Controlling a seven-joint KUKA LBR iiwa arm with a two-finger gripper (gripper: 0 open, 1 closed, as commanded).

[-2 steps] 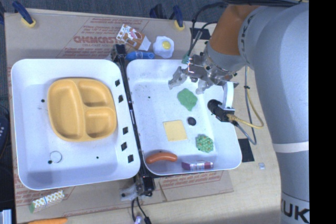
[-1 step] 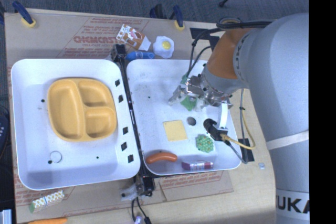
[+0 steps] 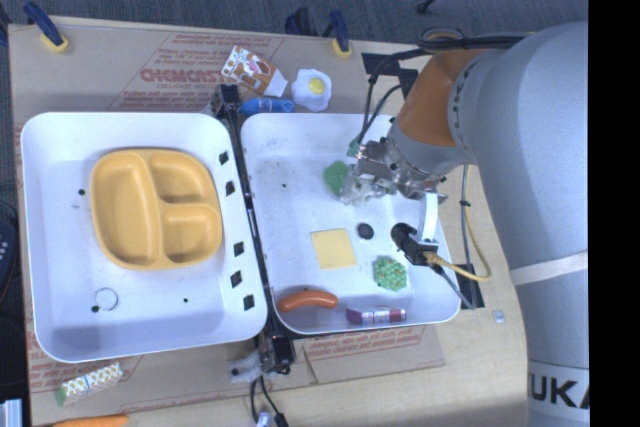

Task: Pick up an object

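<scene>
Camera view: gripper (image 3: 352, 187) low in right bin (image 3: 290, 140) beside green piece (image 3: 336, 177), apparently for pickup; jaw state not discernible; cheese slice (image 3: 333, 248), sausage (image 3: 308, 299) lying apart

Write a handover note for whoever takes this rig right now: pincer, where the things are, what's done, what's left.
Pincer: low in the right bin, beside a green object; whether it is open or shut cannot be told, and no grasp is visible.
Right bin also holds a yellow square slice, a green bumpy piece, an orange sausage shape, a small tube by the near wall, and a small dark disc.
Left bin: yellow divided tray.
Done: arm is at the bin. Left: nothing visibly lifted; the pick is yet to be made.
</scene>
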